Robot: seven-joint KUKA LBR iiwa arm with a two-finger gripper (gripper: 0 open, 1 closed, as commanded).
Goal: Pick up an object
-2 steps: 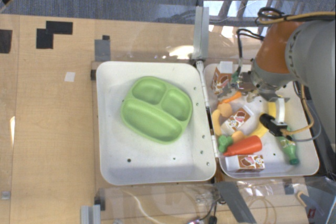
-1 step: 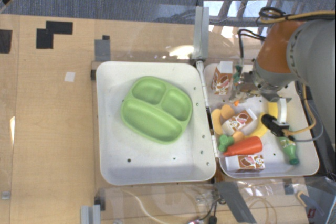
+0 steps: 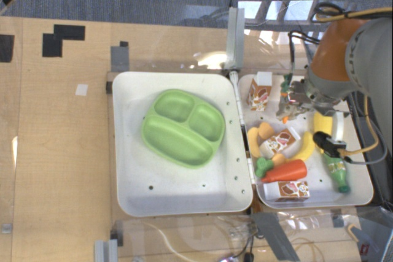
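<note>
Nearest cam, a small carton is lying at the front edge of the right bin, w/ a carrot just above it, long axis running roughly 3 to 9 o'clock. Gripper is hanging over the bin's back half, near a juice carton that is sitting at about 9 o'clock from it, just beside. Can't tell how the jaws are standing; too dark & cluttered there. A 2nd carton and a banana are lying at approx 6 o'clock from the gripper, near but apart. A green bottle is lying toward 4 o'clock. Left bin is carrying a green divided plate, well apart at 9 o'clock. My guess: nearest pick is the juice carton, needing a short shift toward 9 o'clock
</note>
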